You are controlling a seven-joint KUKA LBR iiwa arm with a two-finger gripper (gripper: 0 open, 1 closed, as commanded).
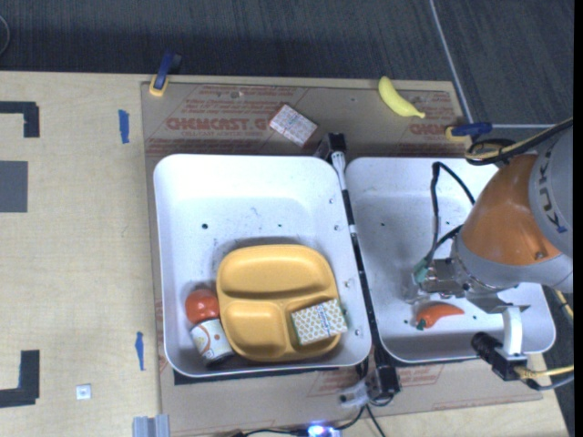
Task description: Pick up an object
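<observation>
Pincer [434,289] low inside the right bin [387,189], at the end of the grey arm [510,230] with its orange band, reaching in from the view's right. Open or closed: cannot tell, the wrist and cabling hiding the tip from above.

Just beneath the pincer in the view, toward the near edge: 1 small red-orange object [442,314], long and slightly curved, lying on the white bin floor. Very close to the pincer, perhaps touching; impossible to say whether gripped.

To the view's left of the pincer, across the black divider: the left bin [178,235], holding 4 things. Nearest the pincer, a yellow divided tray [269,280] with 1 patterned box [319,322] lying in its near-right compartment. Beyond the tray, farther from the pincer, a red-orange ball [200,304], and just below it a white and orange can [210,339] tipped against the tray's edge.

Well above the pincer in the view, outside both bins on the brown cardboard: 1 yellow banana [399,98], almost straight up from the pincer, and 1 small checked box [292,124] up and to the left. Farther left along the same edge, 1 blue clamp [165,69].
</observation>
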